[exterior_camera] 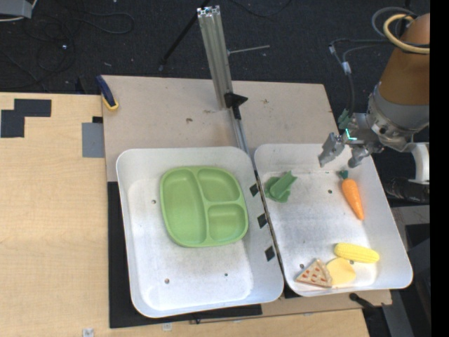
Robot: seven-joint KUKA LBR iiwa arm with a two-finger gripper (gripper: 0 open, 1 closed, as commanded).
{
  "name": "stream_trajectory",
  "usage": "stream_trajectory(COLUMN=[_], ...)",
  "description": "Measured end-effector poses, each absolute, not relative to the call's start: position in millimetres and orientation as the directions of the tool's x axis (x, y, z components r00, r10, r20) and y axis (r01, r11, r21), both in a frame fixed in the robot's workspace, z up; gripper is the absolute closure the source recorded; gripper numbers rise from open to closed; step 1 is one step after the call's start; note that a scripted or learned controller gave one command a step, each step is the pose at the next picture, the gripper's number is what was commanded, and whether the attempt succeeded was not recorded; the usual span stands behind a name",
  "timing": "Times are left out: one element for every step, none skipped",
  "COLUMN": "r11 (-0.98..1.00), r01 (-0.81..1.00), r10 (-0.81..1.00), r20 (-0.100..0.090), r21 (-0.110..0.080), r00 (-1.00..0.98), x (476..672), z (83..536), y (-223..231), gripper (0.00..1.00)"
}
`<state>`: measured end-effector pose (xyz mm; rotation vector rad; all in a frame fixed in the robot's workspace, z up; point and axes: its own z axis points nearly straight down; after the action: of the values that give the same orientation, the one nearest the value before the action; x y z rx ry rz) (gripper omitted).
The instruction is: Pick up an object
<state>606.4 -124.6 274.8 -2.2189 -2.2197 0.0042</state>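
Observation:
My gripper (343, 156) hangs over the far right part of the right bin (309, 220), its two fingers apart with nothing between them. Just below and right of it lies an orange toy carrot (353, 196). A green leafy toy (280, 186) rests near the right bin's left wall. At the bin's near end lie a yellow corn cob (357, 253), a pale yellow piece (342, 272) and a pizza-slice wedge (313, 275).
The left bin (140, 258) holds a green divided plate (204, 206). An upright aluminium post (217, 55) stands behind the bins. The arm's grey and orange body (405, 76) fills the upper right.

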Motion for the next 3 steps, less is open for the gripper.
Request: stream_trajectory(r11=[0.001,0.000,0.000], r01=[1.000,1.000,1.000], r10=[1.000,1.000,1.000], r20=[0.000,0.002,0.001], r21=[-0.001,-0.009,-0.008], r00=[-0.001,0.000,0.000], x=[607.1,608.4,603.7], z=[276.3,215.2,170.0], y=[-124.6,-116.6,-112.2], gripper=[0.00,0.00,0.00])
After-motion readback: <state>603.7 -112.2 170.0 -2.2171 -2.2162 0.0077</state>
